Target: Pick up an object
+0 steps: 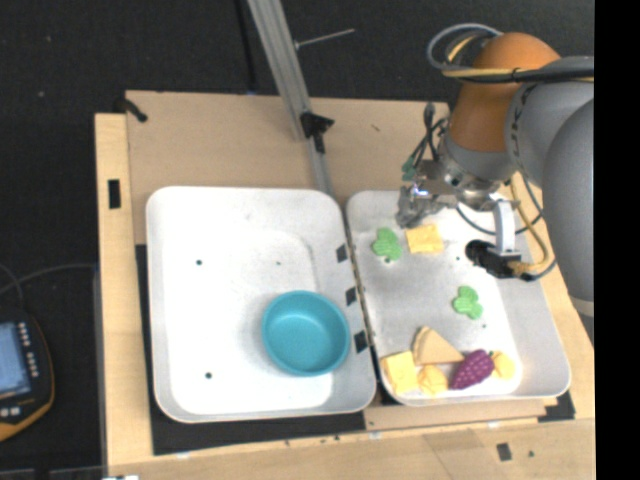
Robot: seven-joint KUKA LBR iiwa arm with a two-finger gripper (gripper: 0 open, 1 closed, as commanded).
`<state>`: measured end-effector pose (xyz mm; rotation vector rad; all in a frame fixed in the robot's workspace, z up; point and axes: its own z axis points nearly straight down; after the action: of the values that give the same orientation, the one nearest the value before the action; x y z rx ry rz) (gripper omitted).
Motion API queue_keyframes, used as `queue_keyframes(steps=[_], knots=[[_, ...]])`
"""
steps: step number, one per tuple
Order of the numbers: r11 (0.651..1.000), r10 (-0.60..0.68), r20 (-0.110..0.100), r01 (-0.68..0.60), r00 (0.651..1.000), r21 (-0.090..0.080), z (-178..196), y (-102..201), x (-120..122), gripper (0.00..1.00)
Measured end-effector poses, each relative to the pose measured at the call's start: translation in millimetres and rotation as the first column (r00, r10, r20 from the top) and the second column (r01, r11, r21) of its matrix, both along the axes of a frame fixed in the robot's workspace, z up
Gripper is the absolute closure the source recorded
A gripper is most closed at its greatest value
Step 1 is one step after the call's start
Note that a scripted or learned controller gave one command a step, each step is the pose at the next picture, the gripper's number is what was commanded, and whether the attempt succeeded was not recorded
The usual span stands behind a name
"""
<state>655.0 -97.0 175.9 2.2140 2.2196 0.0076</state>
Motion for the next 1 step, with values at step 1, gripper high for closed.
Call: queue_keyframes(steps=[1], knots=[[1.000, 0.001, -0.005, -0.001, 1.000, 0.000, 59.1, 3.5, 5.6, 1.00]])
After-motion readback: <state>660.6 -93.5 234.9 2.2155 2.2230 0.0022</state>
